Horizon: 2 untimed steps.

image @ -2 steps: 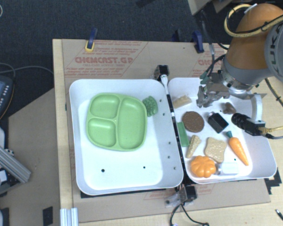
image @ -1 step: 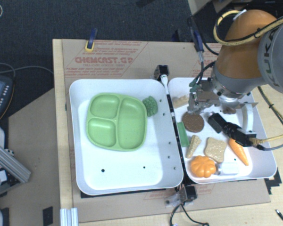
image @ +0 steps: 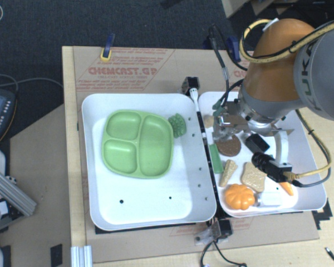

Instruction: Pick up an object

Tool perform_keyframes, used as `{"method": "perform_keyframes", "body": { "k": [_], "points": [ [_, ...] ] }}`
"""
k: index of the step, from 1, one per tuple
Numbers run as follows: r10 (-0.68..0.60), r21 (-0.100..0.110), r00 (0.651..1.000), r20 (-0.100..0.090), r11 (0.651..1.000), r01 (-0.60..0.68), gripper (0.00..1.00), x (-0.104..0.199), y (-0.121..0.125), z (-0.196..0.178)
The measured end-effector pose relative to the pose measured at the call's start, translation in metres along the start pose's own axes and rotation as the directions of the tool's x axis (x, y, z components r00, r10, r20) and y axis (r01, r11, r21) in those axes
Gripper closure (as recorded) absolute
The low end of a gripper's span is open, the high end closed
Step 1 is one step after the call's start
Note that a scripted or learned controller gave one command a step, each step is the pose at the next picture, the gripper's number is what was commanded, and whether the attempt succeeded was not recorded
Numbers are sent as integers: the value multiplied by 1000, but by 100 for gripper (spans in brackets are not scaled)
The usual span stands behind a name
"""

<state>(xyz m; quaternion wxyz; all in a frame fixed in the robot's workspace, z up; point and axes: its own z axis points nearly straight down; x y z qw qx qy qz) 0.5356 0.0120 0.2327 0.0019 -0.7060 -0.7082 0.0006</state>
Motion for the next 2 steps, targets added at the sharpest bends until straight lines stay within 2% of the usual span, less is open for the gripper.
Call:
{"method": "perform_keyframes", "body": {
  "k": [1,2],
  "points": [
    [3,-1,1000,1,1000,-3,100,-5,6,6],
    [4,1,1000,1,1000,-4,100,-9,-14,11]
  ]
}}
